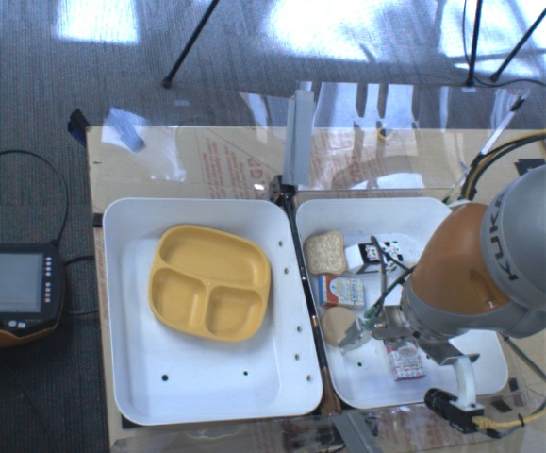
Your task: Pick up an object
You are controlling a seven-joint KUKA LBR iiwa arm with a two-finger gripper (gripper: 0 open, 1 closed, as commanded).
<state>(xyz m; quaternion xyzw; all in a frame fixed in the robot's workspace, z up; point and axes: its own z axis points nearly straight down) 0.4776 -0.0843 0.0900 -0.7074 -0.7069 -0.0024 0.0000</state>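
Grey arm (527, 243) with orange band (456, 262) (black KUKA lettering).

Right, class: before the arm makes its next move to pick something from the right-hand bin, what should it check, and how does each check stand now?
1. Tool over the right bin: ok.
2. Objects within reach, such as the small box and tan sponge: ok.
3. Object between the tool's tips: cannot tell.
4. Yellow tray apart in the left bin: ok.
5. Pink packet unobstructed: not ok, partly under the arm.
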